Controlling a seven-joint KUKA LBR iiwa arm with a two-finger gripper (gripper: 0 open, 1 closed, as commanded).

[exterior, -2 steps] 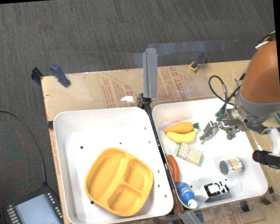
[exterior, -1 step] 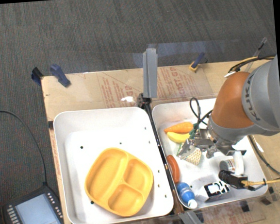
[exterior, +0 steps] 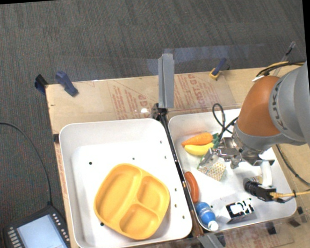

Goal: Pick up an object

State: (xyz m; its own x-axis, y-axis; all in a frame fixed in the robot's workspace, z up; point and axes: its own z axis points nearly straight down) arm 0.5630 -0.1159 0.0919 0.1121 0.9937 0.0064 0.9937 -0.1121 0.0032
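1. Camera view: the gripper [exterior: 218, 158] sits low in the right bin [exterior: 275, 137], beside the carrot [exterior: 198, 139] and banana [exterior: 197, 149], over a pale netted object [exterior: 215, 169]. I cannot tell how wide it stands.
2. Sausage [exterior: 192, 185] and bottle [exterior: 206, 215] lie near the divider.
3. Risk: the crowded items could let the close catch two objects, or push one aside and slip.

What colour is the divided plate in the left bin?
Yellow: the divided plastic plate shows best in the camera view.

smooth glossy plastic yellow tray [exterior: 132, 202]; white plastic bins [exterior: 71, 155]; bare wooden bench [exterior: 104, 98].
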